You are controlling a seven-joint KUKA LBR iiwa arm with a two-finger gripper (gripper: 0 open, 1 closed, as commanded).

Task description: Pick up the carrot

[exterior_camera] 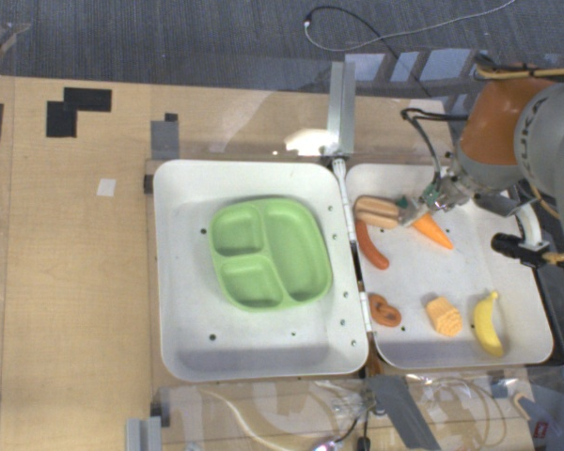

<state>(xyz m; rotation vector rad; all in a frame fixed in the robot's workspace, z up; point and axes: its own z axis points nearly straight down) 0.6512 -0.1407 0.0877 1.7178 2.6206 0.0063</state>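
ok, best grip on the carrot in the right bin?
Probably across the carrot at its thick upper-left half, coming straight down from above. It lies flat on the right bin floor, tapering toward its lower-right tip, so the fat end gives more to pinch. Set the fingers across its long axis. The hot dog lies close on the left, so keep that side tight. The gripper is already at the thick end.

Orange carrot [433, 232], green divided plate [267, 254] in white bin [183, 346], yellow banana [488, 323] at five o'clock, red sausage [372, 247].

Carrot [433, 232] in rt bin [508, 346], hot dog [377, 211] to its left; divided plate [268, 254] in left bin [183, 346].
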